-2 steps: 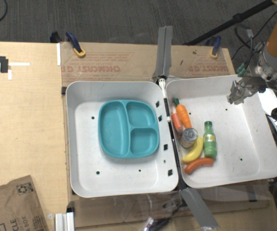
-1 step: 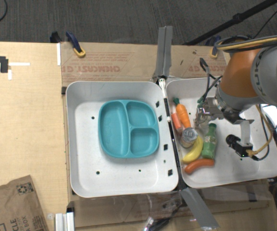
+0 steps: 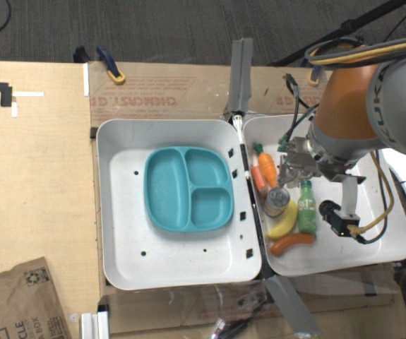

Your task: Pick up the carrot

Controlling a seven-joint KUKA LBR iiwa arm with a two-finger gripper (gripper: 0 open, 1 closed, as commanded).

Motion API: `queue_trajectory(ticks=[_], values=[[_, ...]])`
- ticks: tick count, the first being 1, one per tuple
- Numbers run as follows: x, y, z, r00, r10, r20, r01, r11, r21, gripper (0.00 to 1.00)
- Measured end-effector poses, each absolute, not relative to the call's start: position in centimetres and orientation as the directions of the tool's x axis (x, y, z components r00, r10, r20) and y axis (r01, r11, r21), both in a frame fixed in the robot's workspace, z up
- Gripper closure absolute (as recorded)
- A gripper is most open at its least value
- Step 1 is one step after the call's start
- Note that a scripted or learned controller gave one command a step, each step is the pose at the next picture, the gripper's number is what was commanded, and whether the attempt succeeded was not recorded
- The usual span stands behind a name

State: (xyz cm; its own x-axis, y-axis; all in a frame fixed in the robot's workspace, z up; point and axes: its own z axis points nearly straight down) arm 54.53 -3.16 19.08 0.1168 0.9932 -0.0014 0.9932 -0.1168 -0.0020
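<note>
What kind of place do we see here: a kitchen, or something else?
Probably a robot test bench, not a kitchen: a robot arm reaches over two white bins, toy food such as a carrot fills one, and cardboard lines the bench.

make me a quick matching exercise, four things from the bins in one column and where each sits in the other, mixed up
Things:
1. carrot
2. plate
3. banana
4. bottle

Places:
A. middle of the left bin
B. right bin, just right of the banana
C. right bin, near its far left corner
D. right bin, below the can

Pairs: 1-C, 2-A, 3-D, 4-B
</note>
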Motion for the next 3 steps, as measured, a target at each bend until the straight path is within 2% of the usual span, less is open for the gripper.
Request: queue_trajectory(ticks=[1, 2, 3], values=[[51.4, 2.2, 19.0, 0.383, 0.924, -0.003, 0.924, -0.383, -0.005, 1.00], [47.8, 2.9, 25.5, 0.627, 0.779, -0.004, 0.779, -0.627, -0.001, 1.00], [47.8, 2.9, 27.9, 0.771, 0.636, -0.004, 0.636, -0.771, 0.000, 1.00]])
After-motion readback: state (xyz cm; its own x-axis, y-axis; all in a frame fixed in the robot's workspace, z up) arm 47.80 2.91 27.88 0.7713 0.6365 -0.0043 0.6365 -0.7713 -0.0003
